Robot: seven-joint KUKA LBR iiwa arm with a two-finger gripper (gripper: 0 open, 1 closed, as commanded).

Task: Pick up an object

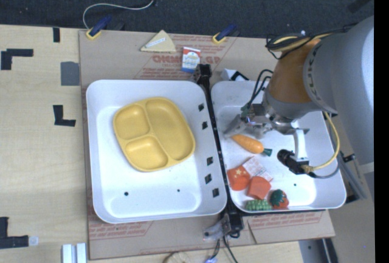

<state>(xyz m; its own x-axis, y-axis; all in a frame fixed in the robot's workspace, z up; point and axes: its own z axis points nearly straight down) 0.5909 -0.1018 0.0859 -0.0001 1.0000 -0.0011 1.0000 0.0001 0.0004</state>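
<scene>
Gripper: the gripper (252,124) reaches down into the right bin (325,195) under the orange band of the arm (316,76); its fingers look pressed nearly together with nothing seen between them, though the wrist partly hides them.
Carrot: a toy carrot (249,144) lies just below the gripper, orange with a green tip, apparently not gripped.
Other toys: a tomato-like piece (238,179), an orange-red block (259,187), a pea pod (258,205) and a strawberry (279,198) cluster near the bin's front edge (well apart from the gripper).
Left bin: the left bin (106,195) holds a yellow divided plate (153,133).
Beyond the bins: a small red-and-white box (191,59) sits on the cardboard.
</scene>
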